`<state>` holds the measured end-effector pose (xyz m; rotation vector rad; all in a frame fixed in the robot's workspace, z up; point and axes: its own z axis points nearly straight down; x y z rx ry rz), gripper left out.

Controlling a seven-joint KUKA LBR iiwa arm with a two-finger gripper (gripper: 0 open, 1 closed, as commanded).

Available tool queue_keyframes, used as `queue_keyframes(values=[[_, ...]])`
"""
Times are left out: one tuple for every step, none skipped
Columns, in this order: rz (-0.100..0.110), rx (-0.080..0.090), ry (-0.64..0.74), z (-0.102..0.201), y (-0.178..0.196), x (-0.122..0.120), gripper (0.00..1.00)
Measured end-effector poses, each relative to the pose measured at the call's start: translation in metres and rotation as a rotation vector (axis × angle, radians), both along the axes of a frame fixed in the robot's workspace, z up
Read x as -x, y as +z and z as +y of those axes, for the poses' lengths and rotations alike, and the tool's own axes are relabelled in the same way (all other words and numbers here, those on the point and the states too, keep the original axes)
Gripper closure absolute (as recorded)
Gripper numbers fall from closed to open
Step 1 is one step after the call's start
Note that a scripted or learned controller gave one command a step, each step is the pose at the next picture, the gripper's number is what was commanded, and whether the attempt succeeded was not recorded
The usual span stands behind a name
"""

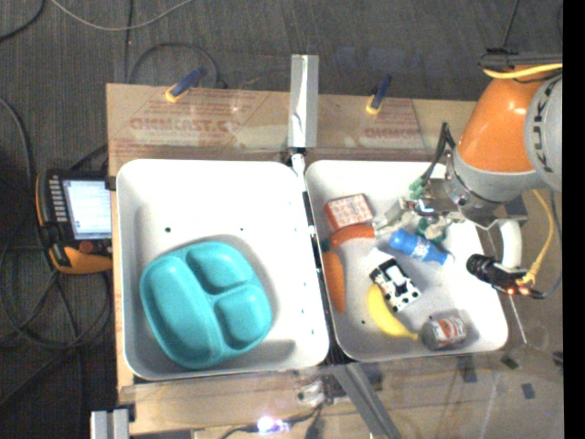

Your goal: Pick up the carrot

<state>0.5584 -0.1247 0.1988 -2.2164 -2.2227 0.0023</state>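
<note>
End effector (422, 210) above right bin (489, 337)

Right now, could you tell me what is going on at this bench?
A grey and orange arm reaches in over the right bin, its hand above the blue bottle. The carrot lies untouched along that bin's left wall, apart from the hand. The left bin bears a teal tray.
</note>
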Motion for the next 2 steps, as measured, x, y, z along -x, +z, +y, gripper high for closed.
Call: queue_keyframes(values=[[-0.006,0.002,-0.339,0.0249,-0.0986,0.0417,0.00],[0.002,0.000,-0.338,0.0258,-0.0925,0.0433,1.00]])
